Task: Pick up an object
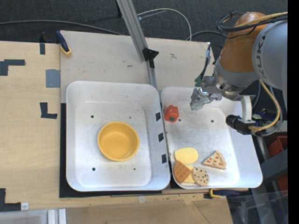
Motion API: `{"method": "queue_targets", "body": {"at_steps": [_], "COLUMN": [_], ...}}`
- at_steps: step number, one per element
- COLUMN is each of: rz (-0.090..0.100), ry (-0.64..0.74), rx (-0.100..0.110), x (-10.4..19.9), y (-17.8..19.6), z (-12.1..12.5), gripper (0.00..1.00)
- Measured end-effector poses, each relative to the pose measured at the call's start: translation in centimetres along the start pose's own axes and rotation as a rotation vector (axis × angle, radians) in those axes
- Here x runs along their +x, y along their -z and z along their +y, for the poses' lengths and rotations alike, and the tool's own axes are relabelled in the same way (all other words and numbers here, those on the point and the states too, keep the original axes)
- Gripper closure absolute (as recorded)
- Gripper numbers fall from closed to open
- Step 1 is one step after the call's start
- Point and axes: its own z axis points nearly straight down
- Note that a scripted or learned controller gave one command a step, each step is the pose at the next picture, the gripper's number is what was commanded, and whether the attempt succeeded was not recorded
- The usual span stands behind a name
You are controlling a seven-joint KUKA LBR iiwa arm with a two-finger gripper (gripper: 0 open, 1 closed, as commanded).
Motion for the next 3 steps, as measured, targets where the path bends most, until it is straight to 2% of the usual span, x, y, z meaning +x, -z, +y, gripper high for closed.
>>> {"method": "queue_targets", "body": {"at_steps": [2, 3], "rz": [0.001, 0.0], "ry": [0.002, 0.001], "rx": [0.0, 0.002], "x": [10.1, 14.8], "y": [1.9, 0.3], "z": [-4.9, -6.8], "gripper": [1.0, 1.0]}}
